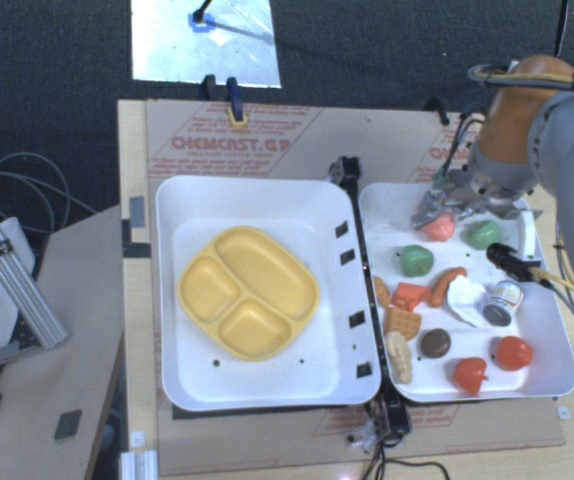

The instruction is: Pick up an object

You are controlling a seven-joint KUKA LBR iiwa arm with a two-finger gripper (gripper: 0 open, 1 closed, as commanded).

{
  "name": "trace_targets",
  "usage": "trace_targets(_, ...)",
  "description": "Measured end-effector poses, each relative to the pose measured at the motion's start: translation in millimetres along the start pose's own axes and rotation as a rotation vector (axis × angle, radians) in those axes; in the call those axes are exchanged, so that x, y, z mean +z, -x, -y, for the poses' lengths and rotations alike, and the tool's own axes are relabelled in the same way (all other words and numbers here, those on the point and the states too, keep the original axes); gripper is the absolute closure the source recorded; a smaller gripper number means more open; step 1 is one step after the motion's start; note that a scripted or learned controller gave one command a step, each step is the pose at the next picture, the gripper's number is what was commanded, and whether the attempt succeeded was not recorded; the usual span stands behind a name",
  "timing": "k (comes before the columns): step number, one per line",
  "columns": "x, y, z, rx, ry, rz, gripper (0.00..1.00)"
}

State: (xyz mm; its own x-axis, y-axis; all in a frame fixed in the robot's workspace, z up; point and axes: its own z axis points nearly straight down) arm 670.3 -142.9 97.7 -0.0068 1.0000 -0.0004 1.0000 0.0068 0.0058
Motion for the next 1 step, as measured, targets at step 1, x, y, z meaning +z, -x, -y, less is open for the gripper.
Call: trace_targets(1,-94.0,-85.7,18.9,-0.006,0.006,-0.004,1.0)
